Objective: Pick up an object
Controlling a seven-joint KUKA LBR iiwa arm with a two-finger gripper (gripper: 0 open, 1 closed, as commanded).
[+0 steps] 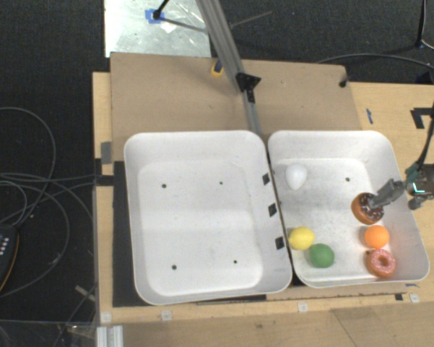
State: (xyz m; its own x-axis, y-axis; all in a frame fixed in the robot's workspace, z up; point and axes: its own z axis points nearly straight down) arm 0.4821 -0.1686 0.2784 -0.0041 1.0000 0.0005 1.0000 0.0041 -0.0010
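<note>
The pink-frosted doughnut [380, 263] lay nearest the camera, in the front right corner of the right bin [325, 147]. Just left of it, along the same front area, the green ball [320, 255] rested touching or almost touching the yellow ball [301, 238], which sat close to the divide between the bins. The orange ball [376, 236] lay just behind the pink doughnut, near the right wall.

Directly behind the orange ball sat the chocolate-frosted doughnut [364, 208]. The gripper [376, 200] reached in from the right and was down at this doughnut's upper right edge, in contact with it or very nearly so. Whether the claw was open, closed or gripping could not be determined at this resolution; no object was seen lifted.

Farther back, a white rounded object [295, 176] lay alone toward the rear left of the right bin.

The left bin [195, 147] stood beside it, the rims meeting.
</note>
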